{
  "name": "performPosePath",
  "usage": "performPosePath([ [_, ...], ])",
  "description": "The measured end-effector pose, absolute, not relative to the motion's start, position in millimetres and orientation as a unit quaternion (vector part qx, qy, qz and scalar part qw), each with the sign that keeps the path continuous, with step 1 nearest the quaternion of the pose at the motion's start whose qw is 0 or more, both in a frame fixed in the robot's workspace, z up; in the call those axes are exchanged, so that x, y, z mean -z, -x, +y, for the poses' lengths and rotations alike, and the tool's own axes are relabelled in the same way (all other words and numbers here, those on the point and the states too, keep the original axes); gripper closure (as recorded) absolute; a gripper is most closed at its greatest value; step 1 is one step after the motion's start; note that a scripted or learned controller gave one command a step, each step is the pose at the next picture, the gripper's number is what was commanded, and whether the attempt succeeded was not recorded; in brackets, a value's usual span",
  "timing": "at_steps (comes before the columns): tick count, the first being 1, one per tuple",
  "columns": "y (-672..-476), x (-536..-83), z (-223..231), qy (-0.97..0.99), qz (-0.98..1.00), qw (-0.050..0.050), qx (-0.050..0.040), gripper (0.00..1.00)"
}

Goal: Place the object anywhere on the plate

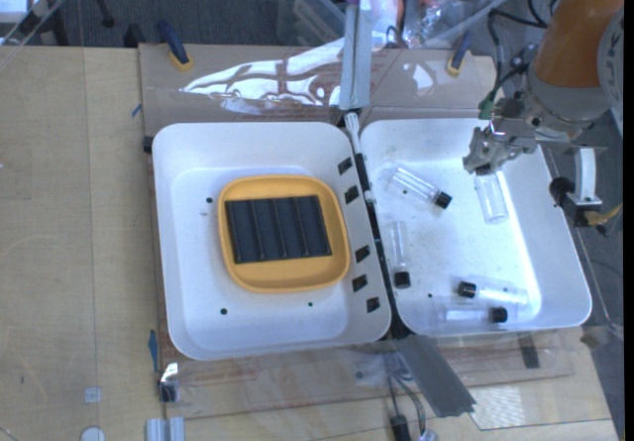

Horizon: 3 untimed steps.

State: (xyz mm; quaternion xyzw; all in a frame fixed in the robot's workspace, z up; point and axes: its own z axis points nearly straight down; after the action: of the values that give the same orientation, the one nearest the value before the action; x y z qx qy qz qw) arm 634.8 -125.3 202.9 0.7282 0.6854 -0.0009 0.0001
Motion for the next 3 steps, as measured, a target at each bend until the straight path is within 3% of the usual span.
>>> performPosePath([
  [1, -569.4, -184, -69, -0.698, 0.716, -0.001, 0.0006, 1.00],
  [2, -629.6, -186, -20, -0.677, 0.736, 0.000, -0.0002, 1.00],
  [3, -627.2, -203, 24, -0.619, 0.785, 0.001, -0.0009, 1.00],
])
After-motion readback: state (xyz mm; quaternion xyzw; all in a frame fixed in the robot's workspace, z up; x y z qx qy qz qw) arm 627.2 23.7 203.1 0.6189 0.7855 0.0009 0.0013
